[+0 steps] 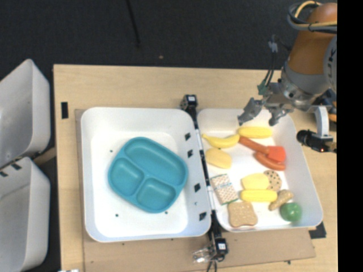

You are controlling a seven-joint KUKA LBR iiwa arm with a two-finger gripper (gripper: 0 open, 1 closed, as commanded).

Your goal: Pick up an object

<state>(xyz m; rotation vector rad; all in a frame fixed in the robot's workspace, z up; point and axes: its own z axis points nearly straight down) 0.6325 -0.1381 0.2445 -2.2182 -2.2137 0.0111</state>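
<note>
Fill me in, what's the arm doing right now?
The gripper hangs open over the far end of the right bin, just above a yellow piece and a banana. It holds nothing. The rest of the toy food lies in that bin; the left bin holds a blue tray.

Single fixed overhead camera, slanted view down on the bench.

Camera sits well above the wooden bench [136, 86], far enough back to frame both white bins whole: right bin [303, 152] directly beneath the pincer [262, 115], left bin [91, 152] well to the pincer's left. The arm [309, 50] enters from the frame's right edge, behind the pincer. Dark floor fills the top of frame.
</note>
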